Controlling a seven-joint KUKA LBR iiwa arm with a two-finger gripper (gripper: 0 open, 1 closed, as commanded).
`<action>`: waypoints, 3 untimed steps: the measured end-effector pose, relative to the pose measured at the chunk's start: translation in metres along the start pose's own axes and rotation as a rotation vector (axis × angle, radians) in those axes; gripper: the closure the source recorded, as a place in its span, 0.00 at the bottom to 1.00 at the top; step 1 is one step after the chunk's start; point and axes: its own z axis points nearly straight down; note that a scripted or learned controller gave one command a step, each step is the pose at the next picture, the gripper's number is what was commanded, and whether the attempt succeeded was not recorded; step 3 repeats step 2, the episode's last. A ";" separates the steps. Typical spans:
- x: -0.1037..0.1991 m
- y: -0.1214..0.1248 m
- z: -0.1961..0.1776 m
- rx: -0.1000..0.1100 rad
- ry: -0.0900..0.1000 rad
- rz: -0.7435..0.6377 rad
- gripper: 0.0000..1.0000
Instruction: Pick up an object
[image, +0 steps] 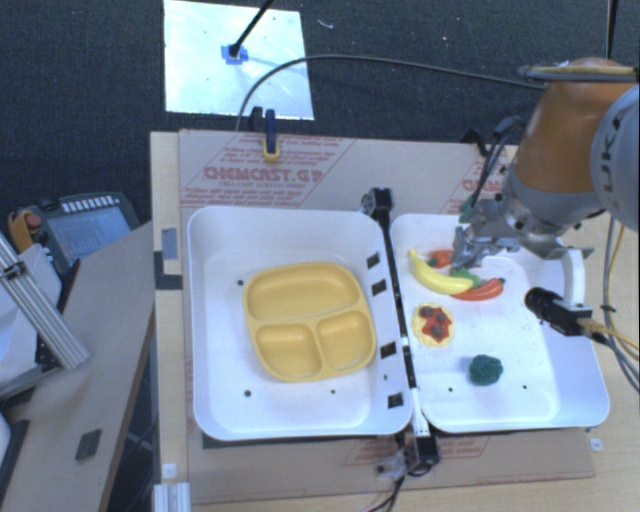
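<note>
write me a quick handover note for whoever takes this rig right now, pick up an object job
Gripper: low in the right bin, over the cluster at its upper left; whether its fingers are open or shut cannot be told, and no hold is visible.
Things in the right bin: banana, red pepper touching it, an orange piece behind, small pizza, green broccoli-like piece nearer the front.
Left bin: yellow divided plate.
Done: arm is down at the cluster.
Left: confirm a grasp, lift one object clear.

A robotics lab: teach pendant (85, 232), loose cables (400, 70), cardboard-lined bench (300, 170).
</note>
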 end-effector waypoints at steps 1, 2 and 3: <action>0.049 -0.001 0.016 0.001 0.000 0.000 1.00; 0.105 0.006 0.012 -0.001 0.000 -0.001 1.00; 0.105 0.006 0.012 -0.001 0.000 -0.001 1.00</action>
